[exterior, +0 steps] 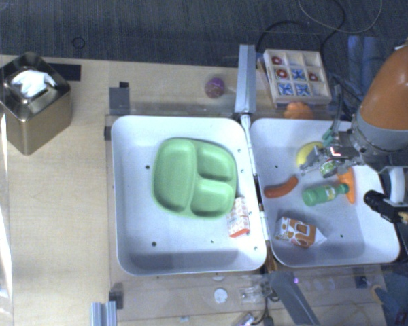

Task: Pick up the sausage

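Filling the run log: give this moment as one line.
gripper: over right bin, near yellow item | sausage: lying on bin floor, apart from gripper, not held | green bottle: beside sausage

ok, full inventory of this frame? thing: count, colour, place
sausage: 1, red-brown, right bin, left part
bottle: 1, green, right bin, beside the sausage
carrot: 1, orange, right of the bottle
banana: 1, yellow, right bin, under the gripper
carton: 1, brown-white, right bin front
divided plate: 1, green, left bin
packet: 1, white-red, left bin, right edge
bins: 2, white, side by side
tissue box: 1, metallic, bench left
tic-tac-toe board: 1, behind right bin
gripper: 1, above right bin
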`<control>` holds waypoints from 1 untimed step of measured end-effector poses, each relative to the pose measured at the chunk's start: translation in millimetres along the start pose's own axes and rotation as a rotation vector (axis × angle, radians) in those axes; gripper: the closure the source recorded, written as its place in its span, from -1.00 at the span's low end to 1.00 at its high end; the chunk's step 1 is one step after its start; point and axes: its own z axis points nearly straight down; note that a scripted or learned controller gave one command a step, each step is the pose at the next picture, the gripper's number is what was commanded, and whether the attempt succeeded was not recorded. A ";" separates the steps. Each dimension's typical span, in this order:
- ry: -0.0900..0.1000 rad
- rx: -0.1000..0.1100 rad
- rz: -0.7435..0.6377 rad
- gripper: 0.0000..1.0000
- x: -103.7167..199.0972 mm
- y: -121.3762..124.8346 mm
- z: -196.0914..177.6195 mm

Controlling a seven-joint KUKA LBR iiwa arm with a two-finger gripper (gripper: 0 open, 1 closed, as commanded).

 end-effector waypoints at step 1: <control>-0.001 -0.005 -0.192 -1.00 9.4 35.3 101.1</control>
